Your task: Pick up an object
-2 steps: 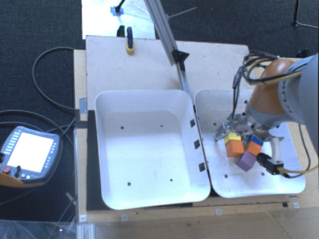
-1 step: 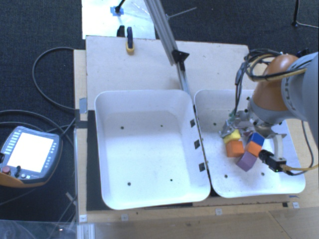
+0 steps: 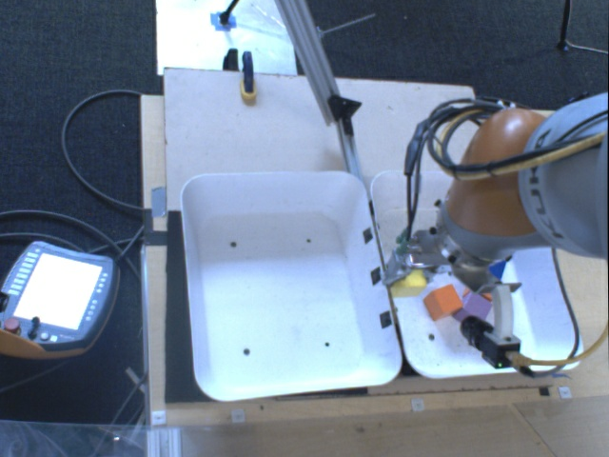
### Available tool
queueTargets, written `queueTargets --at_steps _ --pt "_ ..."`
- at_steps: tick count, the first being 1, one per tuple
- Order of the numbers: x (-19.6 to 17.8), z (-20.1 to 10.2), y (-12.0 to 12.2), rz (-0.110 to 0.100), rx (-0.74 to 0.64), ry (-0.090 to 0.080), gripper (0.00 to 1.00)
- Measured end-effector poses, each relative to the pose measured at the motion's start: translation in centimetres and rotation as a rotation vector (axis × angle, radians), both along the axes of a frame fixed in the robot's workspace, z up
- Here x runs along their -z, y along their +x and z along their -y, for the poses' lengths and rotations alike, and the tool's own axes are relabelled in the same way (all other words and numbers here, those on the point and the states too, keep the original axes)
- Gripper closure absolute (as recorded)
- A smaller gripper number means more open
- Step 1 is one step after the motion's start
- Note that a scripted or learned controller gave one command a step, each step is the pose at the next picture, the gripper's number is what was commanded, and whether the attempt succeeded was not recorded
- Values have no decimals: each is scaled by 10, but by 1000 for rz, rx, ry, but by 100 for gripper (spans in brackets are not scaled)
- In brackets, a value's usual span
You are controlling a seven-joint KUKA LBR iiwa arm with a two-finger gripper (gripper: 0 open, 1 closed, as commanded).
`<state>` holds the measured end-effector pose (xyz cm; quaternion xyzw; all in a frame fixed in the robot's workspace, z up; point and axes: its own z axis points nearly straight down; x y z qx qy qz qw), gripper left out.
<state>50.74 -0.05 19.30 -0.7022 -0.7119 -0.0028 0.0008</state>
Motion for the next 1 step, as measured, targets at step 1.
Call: queueTargets --at_steps 1 --pt "3 -43 5 -2 2 -3 100"
